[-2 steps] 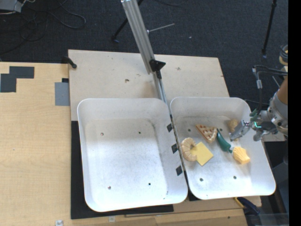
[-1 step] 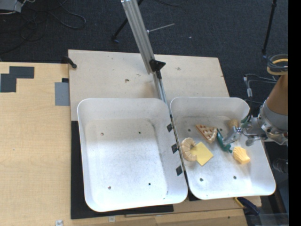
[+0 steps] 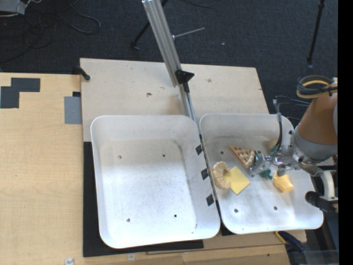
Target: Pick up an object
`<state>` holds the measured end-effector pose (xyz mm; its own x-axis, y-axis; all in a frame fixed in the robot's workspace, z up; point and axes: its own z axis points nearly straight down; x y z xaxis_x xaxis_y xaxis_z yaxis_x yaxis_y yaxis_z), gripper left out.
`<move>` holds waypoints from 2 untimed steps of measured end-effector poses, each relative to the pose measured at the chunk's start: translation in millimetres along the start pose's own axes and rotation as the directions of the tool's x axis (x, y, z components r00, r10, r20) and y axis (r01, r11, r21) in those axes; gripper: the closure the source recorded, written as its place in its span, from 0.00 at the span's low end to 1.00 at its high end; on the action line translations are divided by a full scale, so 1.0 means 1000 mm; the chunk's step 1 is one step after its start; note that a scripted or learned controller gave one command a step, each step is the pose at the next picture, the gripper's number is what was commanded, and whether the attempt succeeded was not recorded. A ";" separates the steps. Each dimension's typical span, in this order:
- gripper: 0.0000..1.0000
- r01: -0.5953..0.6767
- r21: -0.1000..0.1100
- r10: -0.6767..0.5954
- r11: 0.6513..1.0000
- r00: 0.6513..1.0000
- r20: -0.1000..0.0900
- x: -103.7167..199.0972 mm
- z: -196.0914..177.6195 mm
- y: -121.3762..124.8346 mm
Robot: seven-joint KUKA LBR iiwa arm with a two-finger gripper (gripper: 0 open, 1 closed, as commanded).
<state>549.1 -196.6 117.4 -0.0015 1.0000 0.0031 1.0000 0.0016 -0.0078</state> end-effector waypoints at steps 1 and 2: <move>0.00 -0.004 -0.007 0.004 1.000 1.000 0.003 0.000 0.025 0.001; 1.00 -0.009 -0.006 0.009 1.000 1.000 0.002 0.000 0.015 0.000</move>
<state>549.4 -196.7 102.0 0.0071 1.0000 0.0010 1.0000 -0.0071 -0.0014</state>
